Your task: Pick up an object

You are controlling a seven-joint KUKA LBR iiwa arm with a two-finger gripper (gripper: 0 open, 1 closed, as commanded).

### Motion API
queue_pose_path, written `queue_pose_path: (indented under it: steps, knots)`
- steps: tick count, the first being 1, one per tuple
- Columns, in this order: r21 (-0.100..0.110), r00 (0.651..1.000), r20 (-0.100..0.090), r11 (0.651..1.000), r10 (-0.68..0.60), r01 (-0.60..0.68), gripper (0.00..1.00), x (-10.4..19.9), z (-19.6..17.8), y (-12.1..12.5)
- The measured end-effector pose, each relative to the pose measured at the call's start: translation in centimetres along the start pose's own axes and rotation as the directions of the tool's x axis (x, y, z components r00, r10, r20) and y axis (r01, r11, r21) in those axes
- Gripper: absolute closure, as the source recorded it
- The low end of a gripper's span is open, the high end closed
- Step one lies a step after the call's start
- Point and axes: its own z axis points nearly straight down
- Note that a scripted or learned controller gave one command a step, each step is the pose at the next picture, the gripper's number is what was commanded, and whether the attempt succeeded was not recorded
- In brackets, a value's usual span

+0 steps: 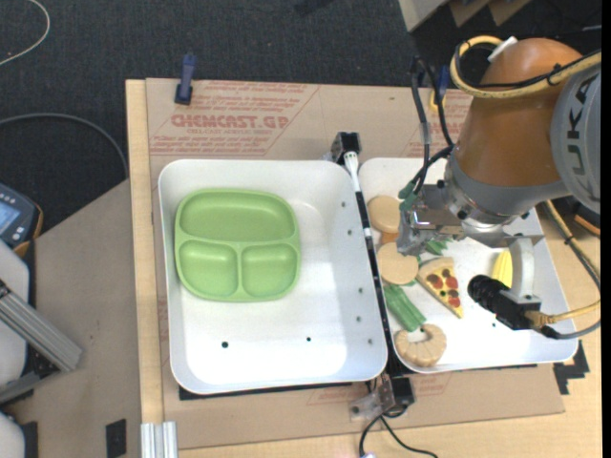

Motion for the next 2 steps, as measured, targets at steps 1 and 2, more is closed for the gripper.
queue_pose_path:
  steps: [1, 2]
  knots:
    - [-0.024, 1.0, 0.0, 1.0, -0.002, 0.002, 1.0, -5.3, -11.0, -0.7]
    - [-0.023, 1.0, -0.005, 1.0, -0.017, 0.017, 1.0, 2.2, -18.1, 1.3]
